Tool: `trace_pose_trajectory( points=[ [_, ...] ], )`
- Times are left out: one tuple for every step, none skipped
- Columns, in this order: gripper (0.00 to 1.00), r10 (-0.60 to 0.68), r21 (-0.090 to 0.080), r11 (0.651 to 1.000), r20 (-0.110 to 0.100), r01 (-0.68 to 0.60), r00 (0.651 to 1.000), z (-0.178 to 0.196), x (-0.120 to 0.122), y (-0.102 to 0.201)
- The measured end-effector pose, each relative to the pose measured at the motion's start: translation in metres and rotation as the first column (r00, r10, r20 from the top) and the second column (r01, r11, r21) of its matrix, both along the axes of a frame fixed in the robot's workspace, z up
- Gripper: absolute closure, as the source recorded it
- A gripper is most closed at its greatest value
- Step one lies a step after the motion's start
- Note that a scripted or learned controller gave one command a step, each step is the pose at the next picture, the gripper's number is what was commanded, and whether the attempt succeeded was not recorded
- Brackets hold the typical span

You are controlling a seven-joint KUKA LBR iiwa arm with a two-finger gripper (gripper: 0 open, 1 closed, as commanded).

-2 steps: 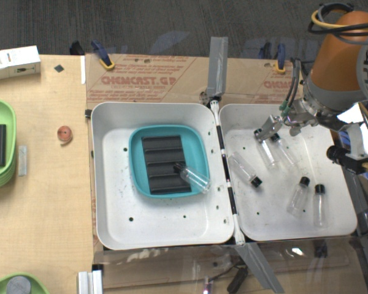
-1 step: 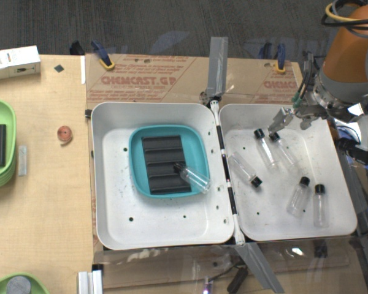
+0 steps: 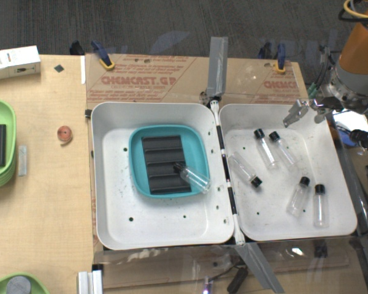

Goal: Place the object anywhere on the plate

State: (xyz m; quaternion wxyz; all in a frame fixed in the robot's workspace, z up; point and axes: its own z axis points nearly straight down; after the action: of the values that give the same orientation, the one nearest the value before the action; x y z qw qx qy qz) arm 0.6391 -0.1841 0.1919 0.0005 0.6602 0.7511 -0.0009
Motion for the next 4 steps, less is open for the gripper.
trace_pose_trajectory(
  points=[
    [0.00, -0.014, 0.000, 1.000, 0.001, 0.014, 1.000, 0.076, -0.011, -0.038],
    [0.00, 0.035, 0.000, 0.999, 0.000, -0.035, 0.999, 0.227, 0.001, -0.038],
    [0.00, 0.038, 0.000, 0.999, 0.000, -0.038, 0.999, 0.249, 0.014, -0.038],
    [0.00, 0.000, 0.000, 1.000, 0.000, 0.000, 1.000, 0.249, 0.021, -0.037]
  ],
)
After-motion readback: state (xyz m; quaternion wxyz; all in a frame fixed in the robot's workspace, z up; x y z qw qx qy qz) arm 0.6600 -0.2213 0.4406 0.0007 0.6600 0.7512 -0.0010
